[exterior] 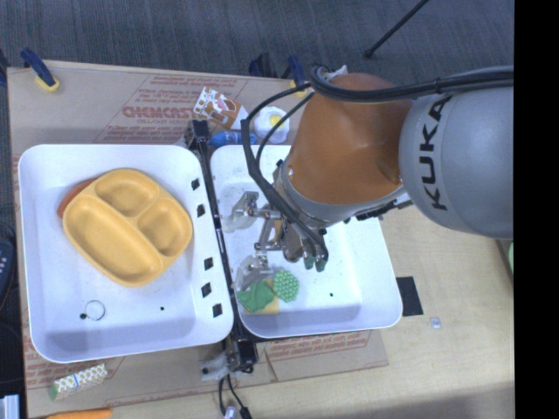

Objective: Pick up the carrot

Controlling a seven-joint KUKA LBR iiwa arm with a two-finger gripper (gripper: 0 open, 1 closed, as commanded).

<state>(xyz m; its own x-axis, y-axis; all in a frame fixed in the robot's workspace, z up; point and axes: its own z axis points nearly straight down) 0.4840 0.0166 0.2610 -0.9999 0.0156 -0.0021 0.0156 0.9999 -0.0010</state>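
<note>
My gripper (249, 241) hangs low over the left part of the right bin (371, 269). One metal finger (241, 209) points to the far side and the other finger (253, 271) to the near side, spread apart with bare bin floor between them. Just in front of the near finger lies a small toy pile: a green leafy piece (257, 298), a green dotted piece (285, 285) and a yellow-orange bit (272, 306) beneath them. I cannot tell whether this is the carrot. The arm's orange band (345, 147) hides much of the bin's middle.
A yellow divided plate (127, 225) lies in the left bin (44, 321), with an orange edge (66, 201) showing under its left side. Small packets (217, 107) and a yellow item (278, 125) lie behind the bins. A black divider (214, 234) runs between the bins.
</note>
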